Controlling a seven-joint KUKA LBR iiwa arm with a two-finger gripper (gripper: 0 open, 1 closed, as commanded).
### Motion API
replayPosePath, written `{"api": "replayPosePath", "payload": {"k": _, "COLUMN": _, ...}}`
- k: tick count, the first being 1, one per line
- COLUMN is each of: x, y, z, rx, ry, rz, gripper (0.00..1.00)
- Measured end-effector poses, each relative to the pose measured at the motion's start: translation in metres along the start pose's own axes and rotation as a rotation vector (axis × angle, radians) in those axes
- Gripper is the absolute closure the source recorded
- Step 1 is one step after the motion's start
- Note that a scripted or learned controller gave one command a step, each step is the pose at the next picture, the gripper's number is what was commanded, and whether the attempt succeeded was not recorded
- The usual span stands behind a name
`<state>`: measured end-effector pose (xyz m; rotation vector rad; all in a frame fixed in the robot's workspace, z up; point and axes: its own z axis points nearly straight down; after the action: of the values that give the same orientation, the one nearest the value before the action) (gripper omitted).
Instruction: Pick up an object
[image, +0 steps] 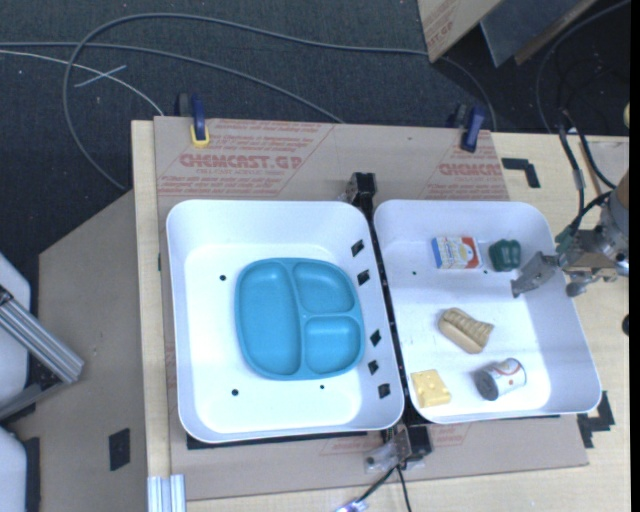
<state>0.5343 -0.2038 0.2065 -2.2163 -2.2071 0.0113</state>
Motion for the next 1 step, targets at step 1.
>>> {"api": "replayPosePath", "payload": {"k": 1, "x": 0.0007, "y": 0.0031, "z": -0.0078, "rx": -0.014, "ry": -0.004, "rz": -0.004, "gripper": 0.0}}
